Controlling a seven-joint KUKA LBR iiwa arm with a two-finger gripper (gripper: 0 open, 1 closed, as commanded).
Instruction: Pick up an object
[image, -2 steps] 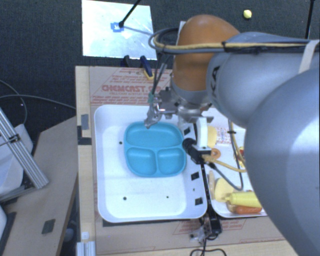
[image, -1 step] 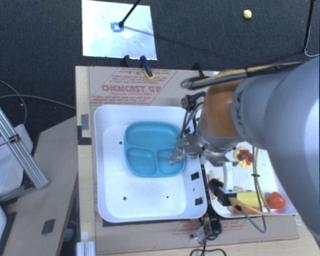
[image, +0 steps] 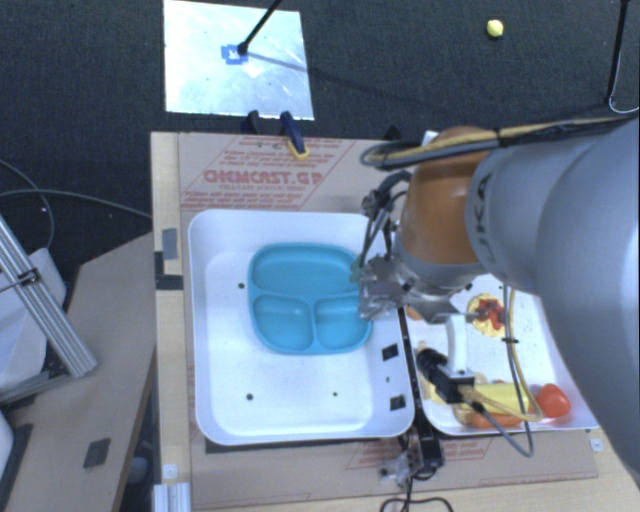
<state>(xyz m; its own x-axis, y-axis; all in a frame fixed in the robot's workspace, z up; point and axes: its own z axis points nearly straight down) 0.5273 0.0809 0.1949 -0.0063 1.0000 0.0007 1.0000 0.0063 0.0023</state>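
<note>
The gripper (image: 372, 285) sits at the right edge of the blue plate (image: 300, 300) in the left bin (image: 225, 400); its opening cannot be told. Toys (image: 510, 400) lie lower right.

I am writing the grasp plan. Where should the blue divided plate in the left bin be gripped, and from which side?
Probably the raised outer rim of the blue divided plate, taken from above. The plate lies flat in the left bin, so only a rim offers an edge to pinch. Its left rim seems best, since open bin floor lies beside it, while the right rim sits under the arm's wrist.
</note>
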